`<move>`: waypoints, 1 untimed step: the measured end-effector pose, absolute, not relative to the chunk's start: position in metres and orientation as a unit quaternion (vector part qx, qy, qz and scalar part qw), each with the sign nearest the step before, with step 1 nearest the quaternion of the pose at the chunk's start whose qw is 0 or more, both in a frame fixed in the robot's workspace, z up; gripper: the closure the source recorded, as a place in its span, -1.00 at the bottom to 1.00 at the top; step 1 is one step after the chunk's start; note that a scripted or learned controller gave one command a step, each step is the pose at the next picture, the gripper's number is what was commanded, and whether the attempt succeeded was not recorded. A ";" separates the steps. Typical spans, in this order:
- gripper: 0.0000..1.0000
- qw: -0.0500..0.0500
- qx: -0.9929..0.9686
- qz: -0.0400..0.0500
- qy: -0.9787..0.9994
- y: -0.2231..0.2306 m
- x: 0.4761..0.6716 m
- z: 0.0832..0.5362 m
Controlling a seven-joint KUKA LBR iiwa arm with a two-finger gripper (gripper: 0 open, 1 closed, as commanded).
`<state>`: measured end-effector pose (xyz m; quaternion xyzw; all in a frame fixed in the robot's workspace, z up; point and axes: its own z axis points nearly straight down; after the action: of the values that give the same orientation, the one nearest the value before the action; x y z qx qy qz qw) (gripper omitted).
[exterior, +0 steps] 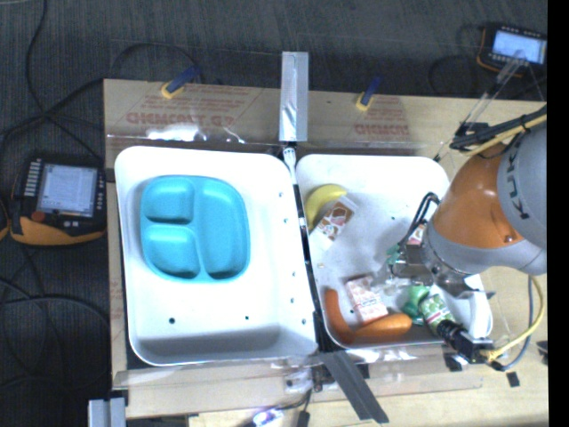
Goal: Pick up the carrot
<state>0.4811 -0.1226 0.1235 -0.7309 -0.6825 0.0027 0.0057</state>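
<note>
The carrot (378, 329) is orange and long. It lies along the front wall of the right bin (373, 172), curving up at its left end. A small red and white box (365, 298) rests on top of its middle. My gripper (405, 263) hangs low in the right bin, above and to the right of the carrot, close to the box and a green bottle (427, 307). The arm's orange band (471, 213) and grey wrist cover much of the gripper.
A yellow banana (322, 198) and a small printed packet (334, 221) lie at the back left of the right bin. The left bin (156, 336) holds a blue divided tray (194, 228). A white object (476, 310) sits at the right bin's front right corner.
</note>
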 end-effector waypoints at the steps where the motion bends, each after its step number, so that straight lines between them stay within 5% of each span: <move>1: 1.00 0.000 -0.831 -0.003 -0.556 -0.141 0.501 0.090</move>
<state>0.5007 -0.1405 0.0897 -0.8313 -0.5558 -0.0029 0.0002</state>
